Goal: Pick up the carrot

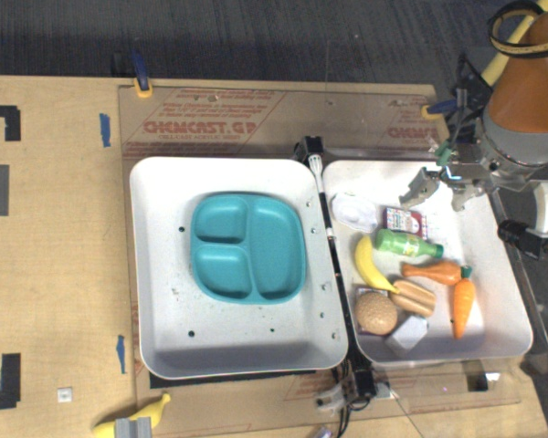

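- Far left, bare bench (46, 272) with black tape marks, and a yellow clamp (132, 416) at the near edge.
- Left bin (155, 336) next: a teal divided plate (249, 246) sits in its middle, three compartments, all bare.
- Across the black divider into the right bin (511, 336), and it's crowded here.
- A white crumpled wrapper (352, 211) at the far left of this bin, a small red-and-white packet (403, 220) just right of it.
- A green bottle (405, 244) lying on its side, a banana (371, 265) curving near it on the left.
- A round bun (376, 312), a hot dog (415, 297) just beside it, a white block (409, 332) at the near side.
- Two carrots: one lying flat (432, 273) under the bottle, and the carrot (462, 306) I want, pointing toward the near edge on the right side.
- My claw (443, 186) hangs over the far right part of this bin, fingers spread apart, nothing between them, well clear of that carrot.
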Tool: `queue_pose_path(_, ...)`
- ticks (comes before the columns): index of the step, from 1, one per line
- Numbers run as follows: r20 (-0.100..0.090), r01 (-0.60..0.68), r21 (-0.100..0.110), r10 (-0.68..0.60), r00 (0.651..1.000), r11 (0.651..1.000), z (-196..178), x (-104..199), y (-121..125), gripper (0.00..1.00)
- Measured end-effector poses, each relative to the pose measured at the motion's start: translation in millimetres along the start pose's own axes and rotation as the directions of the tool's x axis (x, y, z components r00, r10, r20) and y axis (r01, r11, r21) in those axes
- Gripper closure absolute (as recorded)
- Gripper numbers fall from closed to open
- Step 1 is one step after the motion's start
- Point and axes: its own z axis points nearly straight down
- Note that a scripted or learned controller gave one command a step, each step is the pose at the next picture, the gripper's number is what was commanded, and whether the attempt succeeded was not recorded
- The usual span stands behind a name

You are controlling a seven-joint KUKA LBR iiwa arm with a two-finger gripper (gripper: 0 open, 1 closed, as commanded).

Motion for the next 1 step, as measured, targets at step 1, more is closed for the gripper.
queue_pose_path(1,0.001,0.006,0.007,-0.006,1.0,1.0,73.6,-43.8,-40.5,0.0)
